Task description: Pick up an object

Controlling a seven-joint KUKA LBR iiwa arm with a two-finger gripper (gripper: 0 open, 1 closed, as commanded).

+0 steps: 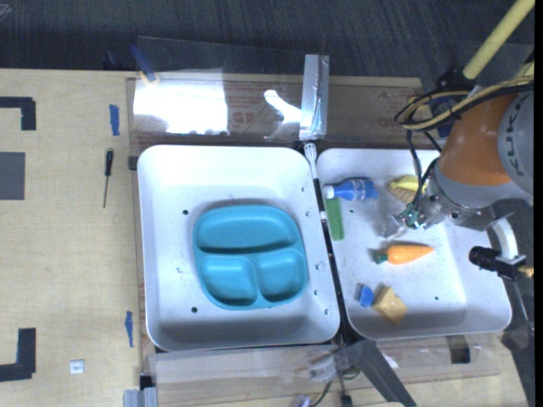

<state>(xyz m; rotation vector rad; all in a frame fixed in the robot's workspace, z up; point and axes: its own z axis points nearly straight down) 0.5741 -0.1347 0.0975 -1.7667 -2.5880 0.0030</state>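
Observation:
In the right bin [488, 308] lie an orange carrot [407, 253], a clear bottle with a blue cap [350, 191], a green stick-like item [335, 219], a yellow item [405, 185], a small blue block [366, 294] and a tan block [390, 304]. My gripper [410, 219] hangs low over the middle of this bin, just above the carrot and below the yellow item. It partly hides a small clear thing beside it. Nothing shows held in it.
The left bin [161, 176] holds a blue divided tray [250, 254]. The grey arm with its orange band [479, 151] comes in from the right over the right bin's far corner. A cable loops above it. A metal divider [313, 100] stands behind the bins.

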